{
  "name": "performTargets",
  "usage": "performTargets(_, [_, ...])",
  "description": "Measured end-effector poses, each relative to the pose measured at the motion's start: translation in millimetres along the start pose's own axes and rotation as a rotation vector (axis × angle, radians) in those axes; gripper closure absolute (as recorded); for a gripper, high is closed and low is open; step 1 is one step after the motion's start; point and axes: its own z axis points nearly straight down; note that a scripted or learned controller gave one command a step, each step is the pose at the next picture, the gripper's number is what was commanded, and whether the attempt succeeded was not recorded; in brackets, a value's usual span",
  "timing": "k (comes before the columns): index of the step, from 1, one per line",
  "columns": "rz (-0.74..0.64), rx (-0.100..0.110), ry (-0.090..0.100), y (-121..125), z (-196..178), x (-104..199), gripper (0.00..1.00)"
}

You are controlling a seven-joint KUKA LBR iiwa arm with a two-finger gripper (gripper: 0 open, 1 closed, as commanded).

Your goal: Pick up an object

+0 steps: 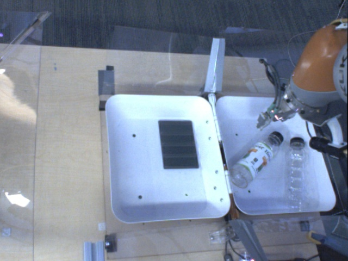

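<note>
Right bin (pixel 239 113) holds a labelled bottle (pixel 255 159), print unreadable; fingers (pixel 267 118) above it, spread impossible to tell.

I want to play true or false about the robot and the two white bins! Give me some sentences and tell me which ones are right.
1. A dark rectangular pad lies in the left bin. True.
2. The labelled bottle stands upright. False: it lies on its side, slanting across the right bin.
3. A clear bottle lies in the right bin too. True.
4. The gripper hangs over the left bin. False: it is over the right bin, near the labelled bottle's dark cap.
5. Both bottles are in the left bin. False: both are in the right bin.
</note>
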Motion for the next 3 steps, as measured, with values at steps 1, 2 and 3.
performTargets(1, [0.0, 0.0, 0.0, 0, 0, 0, 0.0])
performTargets(2, [-0.042, -0.006, -0.003, -54, 95, -8, 0.0])
performTargets(3, [-0.111, -0.008, -0.006, -99, 94, 42, 0.0])
